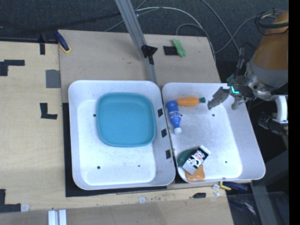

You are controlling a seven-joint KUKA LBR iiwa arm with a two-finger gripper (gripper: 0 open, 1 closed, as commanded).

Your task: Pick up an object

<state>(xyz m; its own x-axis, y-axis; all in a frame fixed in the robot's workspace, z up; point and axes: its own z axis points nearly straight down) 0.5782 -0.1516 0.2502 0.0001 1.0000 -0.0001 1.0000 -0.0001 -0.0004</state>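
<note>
Hand (226, 99): spread open with nothing between its two fingers, hovering over the upper right edge of the right bin (243, 144).
Carrot (188, 101): lies near the right bin's top edge, just left of the hand.
Blue bottle (174, 116): lies just below the carrot, white cap pointing down.
Packet (194, 161): in the right bin's lower left corner.
Left bin (84, 163): holds a blue plate (126, 119).
Tabletop (28, 125): light wood.
</note>
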